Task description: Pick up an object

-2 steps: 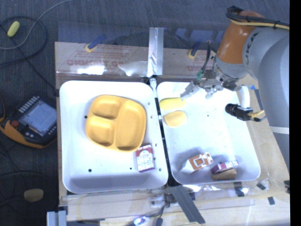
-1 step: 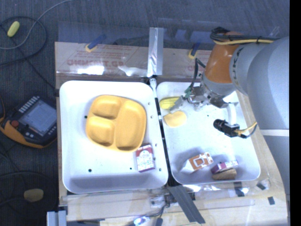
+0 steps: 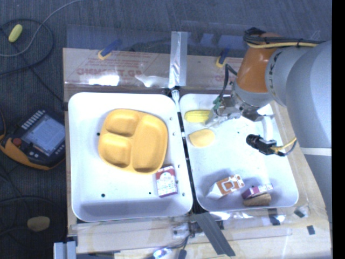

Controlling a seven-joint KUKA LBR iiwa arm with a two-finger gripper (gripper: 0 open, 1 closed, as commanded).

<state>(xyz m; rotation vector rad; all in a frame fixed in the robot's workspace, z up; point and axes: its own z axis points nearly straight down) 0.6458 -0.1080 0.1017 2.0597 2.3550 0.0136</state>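
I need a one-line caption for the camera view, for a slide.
KUKA arm's gripper low in the right bin beside a yellow corn cob; yellow divided tray in the left bin.

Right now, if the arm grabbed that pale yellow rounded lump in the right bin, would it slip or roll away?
The pale yellow lump looks smooth and rounded, so two fingers could easily squeeze it sideways. It might roll a little, though the bin wall beside it would likely stop it. It looks like a light toy, but that is a guess.
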